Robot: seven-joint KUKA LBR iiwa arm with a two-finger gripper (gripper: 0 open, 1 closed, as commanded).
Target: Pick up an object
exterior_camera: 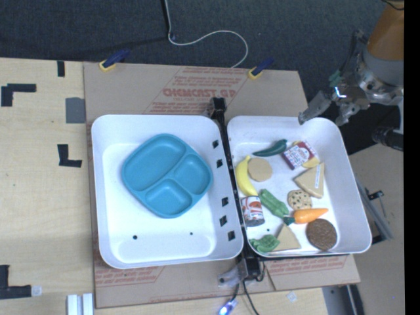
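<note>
Gripper hovers off the right bin at its 1 o'clock corner, finger state not discernible, presumably staged clear before descent; candidate toy foods cluster mid-bin, banana at 9 o'clock, cookie at 5 o'clock.

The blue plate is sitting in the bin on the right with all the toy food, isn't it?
Not quite. The blue plate sits by itself in the left bin. The toy food, like the banana and carrot, is in the right bin. The camera view shows it.
</note>
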